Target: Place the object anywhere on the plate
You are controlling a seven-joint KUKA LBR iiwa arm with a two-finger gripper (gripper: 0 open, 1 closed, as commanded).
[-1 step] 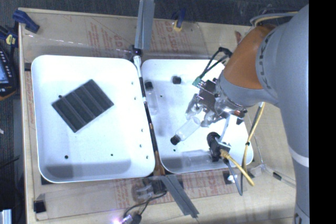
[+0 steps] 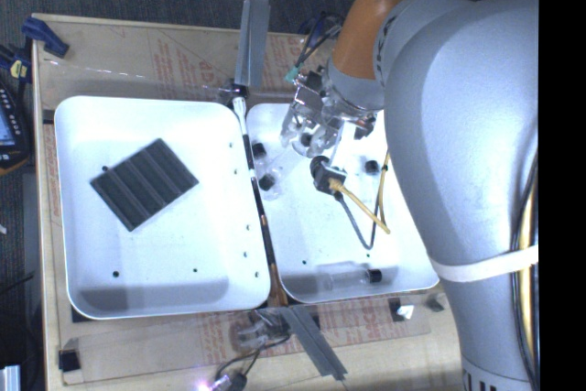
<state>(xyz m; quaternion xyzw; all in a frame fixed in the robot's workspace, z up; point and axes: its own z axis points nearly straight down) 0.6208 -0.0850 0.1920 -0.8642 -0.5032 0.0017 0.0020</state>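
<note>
Faint red print on the bench [image 2: 137, 50], seemingly unreadable.

Two white bins [image 2: 64, 197] sitting side by side on one bench [image 2: 55, 50]. One dark ribbed plate [image 2: 144, 183] lying in bin farther from jaws. One arm [image 2: 458, 151] reaching in.

Dark ribbed plate [image 2: 144, 182] lies in left bin [image 2: 73, 128].

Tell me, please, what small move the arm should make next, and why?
Probably carry the gripper left across the divider toward the dark ribbed plate. The gripper hangs over the right bin, while the plate lies flat in the left bin. Whether it holds anything is unclear.
</note>
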